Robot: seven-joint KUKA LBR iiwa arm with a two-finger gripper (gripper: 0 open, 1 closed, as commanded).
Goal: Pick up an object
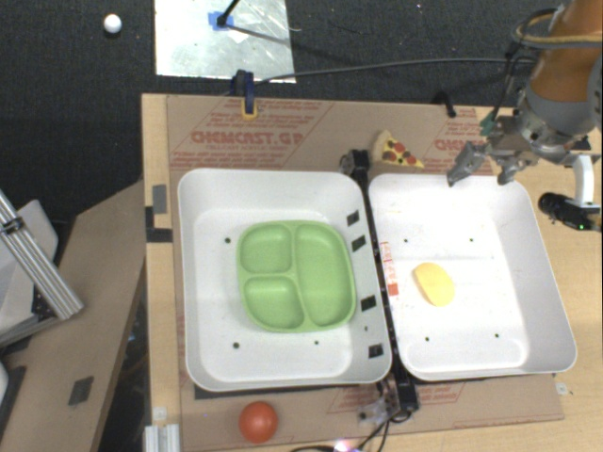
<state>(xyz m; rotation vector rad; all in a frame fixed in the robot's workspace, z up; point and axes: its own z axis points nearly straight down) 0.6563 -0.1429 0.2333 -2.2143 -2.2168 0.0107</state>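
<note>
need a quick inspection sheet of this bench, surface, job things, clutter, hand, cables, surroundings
surface: cardboard sheet with red print under two white bins, left bin and right bin, touching side by side
job's things: yellow object lying in the right bin; green divided tray in the left bin
clutter: pizza slice toy on the cardboard behind the bins; red ball in front of the left bin; white ball far back left
hand: hand over the right bin's far edge, fingers spread, nothing between them
cables: thin cable running across the back to the arm
surroundings: shiny sheet on dark floor behind
</note>
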